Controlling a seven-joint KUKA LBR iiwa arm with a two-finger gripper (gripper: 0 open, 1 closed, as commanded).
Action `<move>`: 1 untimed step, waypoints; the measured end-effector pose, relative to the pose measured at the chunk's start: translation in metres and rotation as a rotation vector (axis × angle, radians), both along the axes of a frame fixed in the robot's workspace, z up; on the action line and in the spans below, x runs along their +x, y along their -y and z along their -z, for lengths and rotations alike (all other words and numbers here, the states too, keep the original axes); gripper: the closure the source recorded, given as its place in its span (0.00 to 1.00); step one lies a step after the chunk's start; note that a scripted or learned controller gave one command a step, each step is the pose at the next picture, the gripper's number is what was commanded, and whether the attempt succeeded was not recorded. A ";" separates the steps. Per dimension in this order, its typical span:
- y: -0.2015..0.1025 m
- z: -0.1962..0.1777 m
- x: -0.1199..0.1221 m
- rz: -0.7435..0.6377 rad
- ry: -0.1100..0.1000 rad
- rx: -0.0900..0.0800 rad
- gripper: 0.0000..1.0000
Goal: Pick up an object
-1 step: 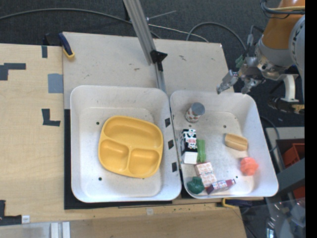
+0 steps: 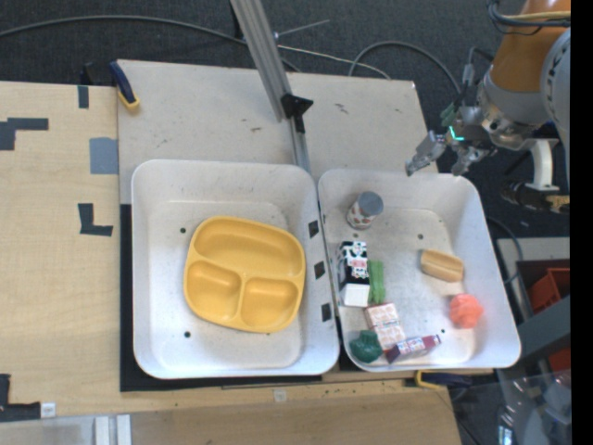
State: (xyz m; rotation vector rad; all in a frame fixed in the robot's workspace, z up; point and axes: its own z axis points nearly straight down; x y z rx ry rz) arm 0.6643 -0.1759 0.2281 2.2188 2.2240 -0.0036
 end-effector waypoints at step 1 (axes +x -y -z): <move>0.004 0.058 -0.010 0.001 -0.006 0.001 0.00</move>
